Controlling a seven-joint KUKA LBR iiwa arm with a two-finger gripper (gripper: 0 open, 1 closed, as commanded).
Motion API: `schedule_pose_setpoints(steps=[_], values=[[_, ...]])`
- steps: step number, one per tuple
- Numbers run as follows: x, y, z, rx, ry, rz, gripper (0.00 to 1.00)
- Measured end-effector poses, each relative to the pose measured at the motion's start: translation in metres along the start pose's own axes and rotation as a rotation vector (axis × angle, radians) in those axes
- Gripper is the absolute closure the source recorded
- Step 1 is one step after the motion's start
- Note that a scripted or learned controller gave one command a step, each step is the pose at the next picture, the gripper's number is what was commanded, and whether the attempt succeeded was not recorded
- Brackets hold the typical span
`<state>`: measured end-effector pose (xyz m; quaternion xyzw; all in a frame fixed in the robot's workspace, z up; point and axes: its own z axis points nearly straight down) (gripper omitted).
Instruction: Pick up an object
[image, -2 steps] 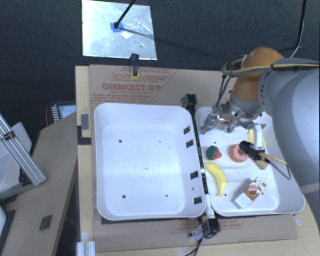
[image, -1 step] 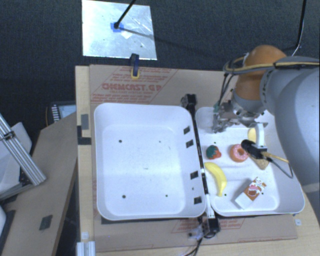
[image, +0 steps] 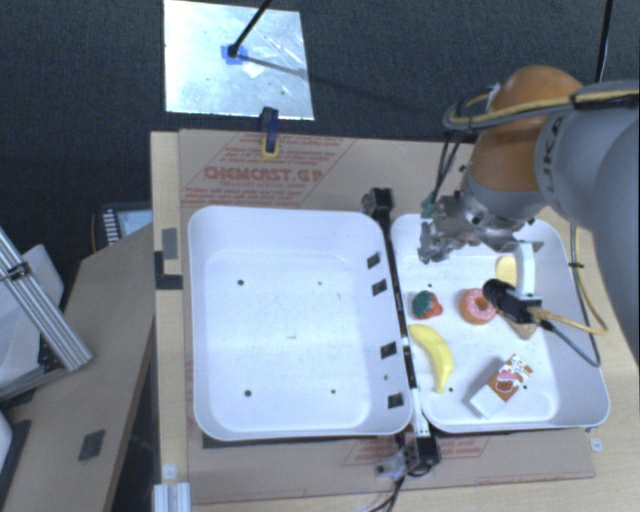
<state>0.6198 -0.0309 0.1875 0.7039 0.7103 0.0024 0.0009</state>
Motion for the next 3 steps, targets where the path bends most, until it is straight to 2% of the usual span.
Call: schedule_pose_setpoints(steps=[1,2,3], values=[[0.005,0.051,0.006,0.003,-0.002,0.002,1.0],[0.046,0.049,0.007,0.007,-0.001,0.0,1.0],[0.043,0.049,0.007,0.007,-0.003,0.003,0.0]])
